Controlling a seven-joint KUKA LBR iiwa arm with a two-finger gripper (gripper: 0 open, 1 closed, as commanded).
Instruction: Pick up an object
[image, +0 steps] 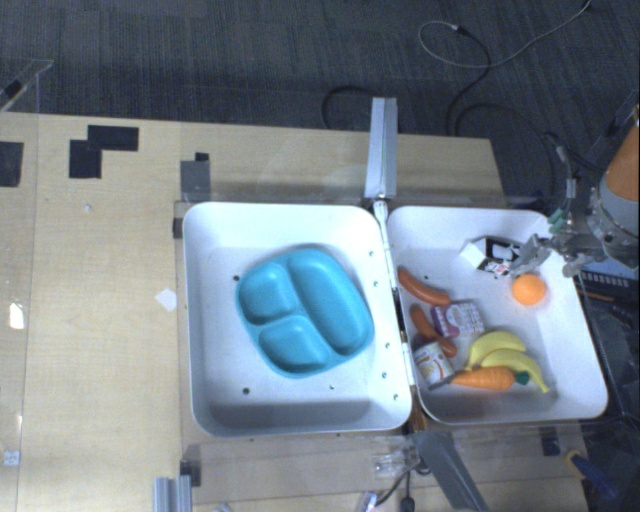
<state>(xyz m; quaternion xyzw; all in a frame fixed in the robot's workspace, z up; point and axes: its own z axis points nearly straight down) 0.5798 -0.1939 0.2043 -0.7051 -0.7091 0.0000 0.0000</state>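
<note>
Print on purple packet (462, 318) and small can (432, 362) unreadable

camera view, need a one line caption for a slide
KUKA arm's tool hovers over the right bin near an orange ball, bananas and carrot; blue divided tray fills the left bin.

place: robotics lab | cues: wooden bench (90, 330), two white bins (200, 300), loose cables (470, 45), carpet floor (200, 50)

Two bins sit side by side on the worktop (100, 350). Left bin (205, 400): one divided tray (303, 310). Right bin (580, 390): sausage (424, 288), bananas (512, 352), carrot (484, 379), ball (529, 289), packets (462, 318).
</note>
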